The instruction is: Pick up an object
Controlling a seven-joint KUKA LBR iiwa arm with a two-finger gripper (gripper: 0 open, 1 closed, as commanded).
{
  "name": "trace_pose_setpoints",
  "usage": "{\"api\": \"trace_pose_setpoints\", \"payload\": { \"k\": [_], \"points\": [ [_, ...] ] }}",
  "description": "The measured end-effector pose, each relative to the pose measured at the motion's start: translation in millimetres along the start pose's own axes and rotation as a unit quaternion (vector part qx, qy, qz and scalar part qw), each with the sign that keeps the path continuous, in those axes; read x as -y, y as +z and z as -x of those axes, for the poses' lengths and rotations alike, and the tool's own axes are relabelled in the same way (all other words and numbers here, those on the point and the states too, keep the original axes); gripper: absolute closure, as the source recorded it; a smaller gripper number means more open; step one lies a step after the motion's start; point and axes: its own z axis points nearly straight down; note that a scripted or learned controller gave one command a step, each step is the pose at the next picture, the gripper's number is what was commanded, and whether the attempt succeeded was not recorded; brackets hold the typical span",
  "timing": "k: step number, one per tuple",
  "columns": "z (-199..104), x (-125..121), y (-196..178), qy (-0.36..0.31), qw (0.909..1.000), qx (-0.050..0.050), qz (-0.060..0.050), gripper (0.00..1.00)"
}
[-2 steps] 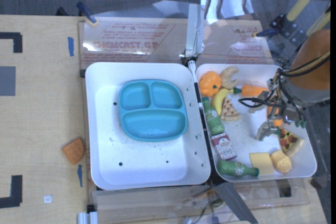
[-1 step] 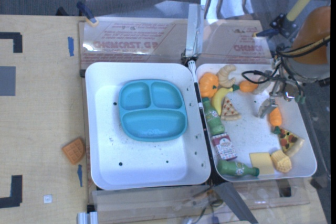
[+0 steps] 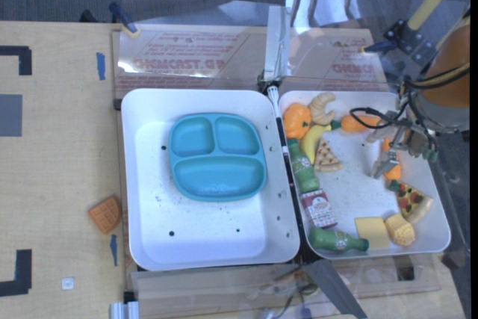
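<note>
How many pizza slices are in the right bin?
2. One pizza slice lies near the bin's middle left, beside the banana. The other pizza slice lies near the right wall, above the corn. The gripper may hide more.

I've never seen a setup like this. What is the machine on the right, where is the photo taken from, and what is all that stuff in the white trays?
The photo comes from one fixed camera above a bench, looking down at a slant. The grey and orange machine at the right is a robot arm; its gripper, the part that grabs, hangs over the right bin. I cannot tell whether its jaws are open, and nothing is clearly held.

Two shallow white bins sit side by side. The left bin holds a blue divided plate. The right bin holds toy food: a small pumpkin, a croissant, a banana, two pizza slices, a green bottle, a cheese block and others. A waffle-like toy lies outside, on the bench at the left.

The arm's job is to pick up one object.
</note>
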Motion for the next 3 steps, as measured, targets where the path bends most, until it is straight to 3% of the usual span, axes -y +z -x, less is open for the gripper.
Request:
{"api": "trace_pose_setpoints", "payload": {
  "k": [1, 2, 3],
  "points": [
    [4, -2, -15, -0.002, 1.0, 0.007, -0.001, 1.0],
    [4, -2, -14, -0.002, 1.0, 0.006, 0.0, 0.0],
    [-15, 4, 0, 0.02, 0.9998, 0.0, 0.0, 0.0]
  ]
}}
